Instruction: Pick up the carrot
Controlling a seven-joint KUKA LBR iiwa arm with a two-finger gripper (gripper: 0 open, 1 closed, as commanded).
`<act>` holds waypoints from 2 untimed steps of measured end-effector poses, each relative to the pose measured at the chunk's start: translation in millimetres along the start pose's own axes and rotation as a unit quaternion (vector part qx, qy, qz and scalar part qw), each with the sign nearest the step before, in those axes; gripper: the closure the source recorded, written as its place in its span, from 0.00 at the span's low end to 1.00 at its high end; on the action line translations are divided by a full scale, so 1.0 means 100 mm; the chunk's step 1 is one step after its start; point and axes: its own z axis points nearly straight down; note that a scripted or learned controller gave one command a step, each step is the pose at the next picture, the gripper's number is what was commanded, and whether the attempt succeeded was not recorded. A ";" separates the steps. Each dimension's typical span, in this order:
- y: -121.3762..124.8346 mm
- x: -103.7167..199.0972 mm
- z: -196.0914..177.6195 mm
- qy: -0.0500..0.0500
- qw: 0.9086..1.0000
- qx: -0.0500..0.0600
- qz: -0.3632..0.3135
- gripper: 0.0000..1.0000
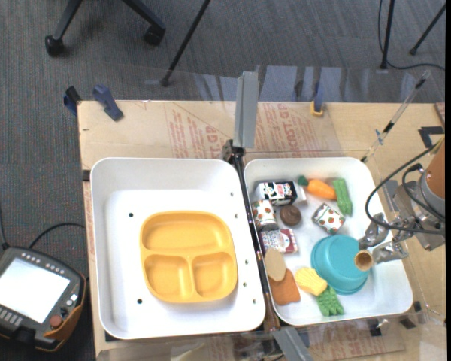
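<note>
1. The carrot (321, 189) lies near the far edge of the right bin (397, 284), its leafy end toward the milk carton (276, 192) and a green vegetable (342, 196) touching its other end.
2. The gripper (385, 243) hangs over the bin's right edge, near the blue bowl (338, 268); I can't tell how it is set.
3. I'd bring it toward the far edge, straight above the carrot's middle.
4. Close across the narrow width, clear of the green piece.

Bench (158, 126) is showing a cardboard-brown top with red printing. Two white bins are sitting on it side by side, touching: left bin (116, 201), right bin (387, 292). Blue clamp (107, 102) is lying at the far left corner; small yellow piece (316, 110) is resting at the far edge.
</note>
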 end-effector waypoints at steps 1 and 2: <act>0.03 0.18 -1.59 -0.003 0.999 0.003 -0.047 1.00; 0.04 0.15 -0.42 0.004 0.987 -0.006 -0.162 1.00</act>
